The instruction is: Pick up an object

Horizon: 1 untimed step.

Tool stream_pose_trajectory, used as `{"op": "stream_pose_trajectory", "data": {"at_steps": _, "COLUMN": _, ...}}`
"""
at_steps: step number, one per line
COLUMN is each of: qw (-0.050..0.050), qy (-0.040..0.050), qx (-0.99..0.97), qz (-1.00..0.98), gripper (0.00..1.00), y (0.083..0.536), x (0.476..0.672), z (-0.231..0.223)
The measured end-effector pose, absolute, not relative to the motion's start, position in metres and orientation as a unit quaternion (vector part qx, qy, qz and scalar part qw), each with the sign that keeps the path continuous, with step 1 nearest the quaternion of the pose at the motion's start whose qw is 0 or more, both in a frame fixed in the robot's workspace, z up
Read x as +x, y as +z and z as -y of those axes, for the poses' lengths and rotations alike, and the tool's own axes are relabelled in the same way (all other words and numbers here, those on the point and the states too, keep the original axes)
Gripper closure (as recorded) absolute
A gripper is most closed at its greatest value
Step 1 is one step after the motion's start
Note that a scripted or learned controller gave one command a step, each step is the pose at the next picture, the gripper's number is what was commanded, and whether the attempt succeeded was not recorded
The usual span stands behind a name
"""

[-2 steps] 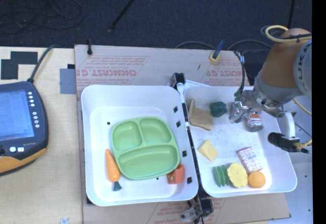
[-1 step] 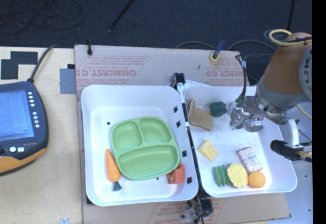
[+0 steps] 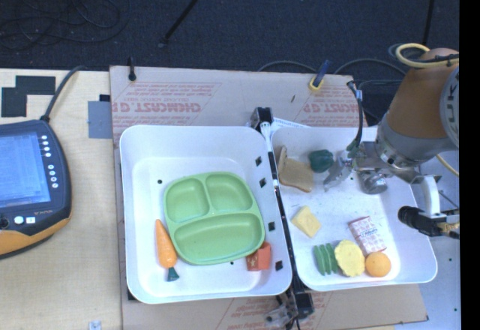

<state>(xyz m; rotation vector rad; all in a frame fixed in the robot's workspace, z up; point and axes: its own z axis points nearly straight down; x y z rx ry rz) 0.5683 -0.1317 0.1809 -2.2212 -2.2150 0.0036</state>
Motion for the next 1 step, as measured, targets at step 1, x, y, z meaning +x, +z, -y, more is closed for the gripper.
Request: {"op": "stream_pose_trajectory", "data": {"at_steps": 1, "qw": 0.003, "qy": 0.0033, "qx": -0.709, "qz": 0.705, "gripper": 0.00, "y": 0.1358, "x": 0.5584, "z": 0.2144}}
